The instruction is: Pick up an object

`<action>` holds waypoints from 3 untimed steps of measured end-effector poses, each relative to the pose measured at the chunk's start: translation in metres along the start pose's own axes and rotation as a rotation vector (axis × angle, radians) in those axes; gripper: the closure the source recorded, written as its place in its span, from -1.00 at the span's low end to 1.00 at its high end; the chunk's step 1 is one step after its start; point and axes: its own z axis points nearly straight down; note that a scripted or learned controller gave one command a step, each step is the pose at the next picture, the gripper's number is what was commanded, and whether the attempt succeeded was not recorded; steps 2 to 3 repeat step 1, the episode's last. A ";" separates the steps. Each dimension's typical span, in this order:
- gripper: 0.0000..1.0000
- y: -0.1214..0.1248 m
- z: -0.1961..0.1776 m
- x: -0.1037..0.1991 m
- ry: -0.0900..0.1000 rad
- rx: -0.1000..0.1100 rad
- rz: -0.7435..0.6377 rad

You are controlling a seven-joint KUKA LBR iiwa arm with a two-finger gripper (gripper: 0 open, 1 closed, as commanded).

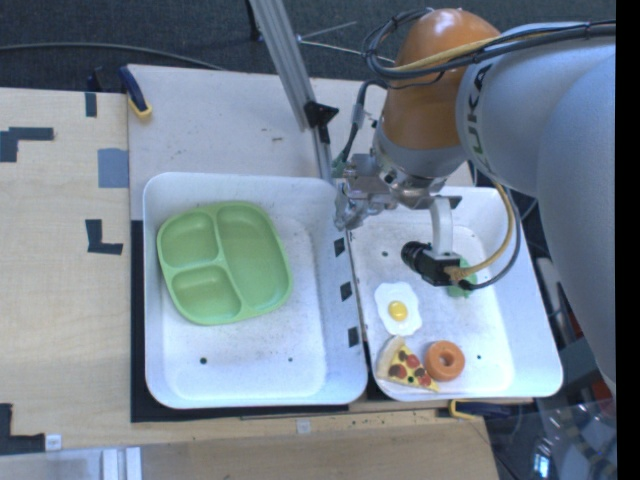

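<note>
Desk (60, 268), pale wood, carried two shallow white bins side by side. Left bin (240, 368): one green divided plate (222, 261), three compartments, lying flat toward the bin's upper left. Right bin (500, 353): one toy fried egg (398, 308), near the dividing rim; one toy pizza slice (403, 366), below the egg at the lower left corner; one toy doughnut (445, 360), just beside the pizza slice on its right. Arm (540, 98), grey with orange band, reached in from the right over the right bin's upper half. Gripper (352, 206) stood above the rim between the bins, apart from all three toy foods; whether it was closed or released could not be told, and nothing was seen in its grasp.
</note>
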 end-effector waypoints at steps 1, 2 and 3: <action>1.00 -0.033 -0.002 0.048 0.000 0.000 -0.001; 1.00 -0.033 -0.002 0.048 0.000 0.000 -0.001; 1.00 -0.033 -0.002 0.048 0.000 0.000 -0.001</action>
